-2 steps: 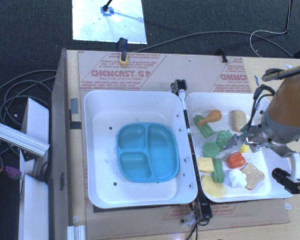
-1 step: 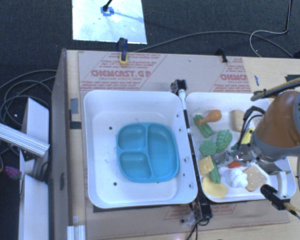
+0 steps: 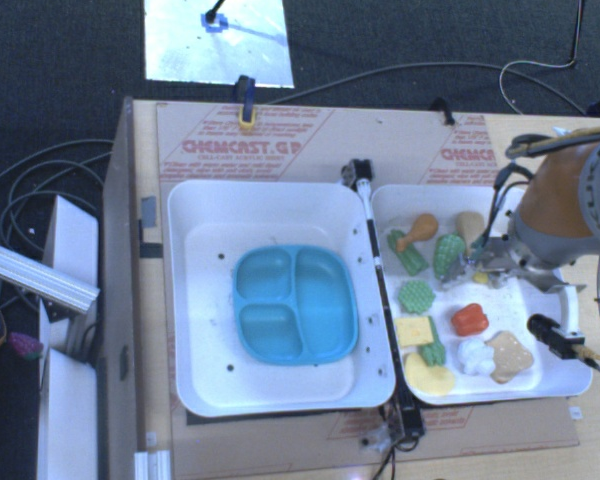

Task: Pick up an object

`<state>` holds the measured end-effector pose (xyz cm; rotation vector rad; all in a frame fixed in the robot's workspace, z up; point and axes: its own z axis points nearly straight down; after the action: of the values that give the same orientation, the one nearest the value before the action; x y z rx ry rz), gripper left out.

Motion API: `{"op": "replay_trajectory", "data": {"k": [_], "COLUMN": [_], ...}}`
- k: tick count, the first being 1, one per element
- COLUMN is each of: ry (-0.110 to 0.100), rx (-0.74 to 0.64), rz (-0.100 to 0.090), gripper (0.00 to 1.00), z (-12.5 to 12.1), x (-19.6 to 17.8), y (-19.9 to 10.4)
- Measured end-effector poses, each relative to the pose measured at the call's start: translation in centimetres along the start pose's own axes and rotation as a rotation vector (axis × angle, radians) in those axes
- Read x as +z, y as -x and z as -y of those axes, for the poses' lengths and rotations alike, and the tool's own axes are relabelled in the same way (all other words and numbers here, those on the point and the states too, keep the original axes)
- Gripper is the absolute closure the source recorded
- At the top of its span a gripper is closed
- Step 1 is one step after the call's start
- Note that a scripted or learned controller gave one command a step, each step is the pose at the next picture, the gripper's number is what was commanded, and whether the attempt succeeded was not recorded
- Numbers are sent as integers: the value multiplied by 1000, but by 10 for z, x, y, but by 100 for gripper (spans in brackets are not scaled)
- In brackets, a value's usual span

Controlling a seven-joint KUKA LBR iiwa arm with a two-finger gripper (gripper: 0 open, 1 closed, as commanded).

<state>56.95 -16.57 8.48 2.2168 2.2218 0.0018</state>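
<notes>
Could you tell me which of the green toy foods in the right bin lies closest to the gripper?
The upright green piece beside the gripper; the other green ones lie farther left or lower.

"CHEMCAST GP" in red, repeated on bench sheet

Dark carpeted floor with loose cables and a shiny metal sheet
</notes>
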Motion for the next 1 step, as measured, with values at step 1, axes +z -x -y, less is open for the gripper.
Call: {"op": "replay_trajectory", "data": {"k": [1], "ry": [-3], "rx": [1], "rz": [-2], "gripper": [0], "z": [65], "x": [0], "y": [-31]}}
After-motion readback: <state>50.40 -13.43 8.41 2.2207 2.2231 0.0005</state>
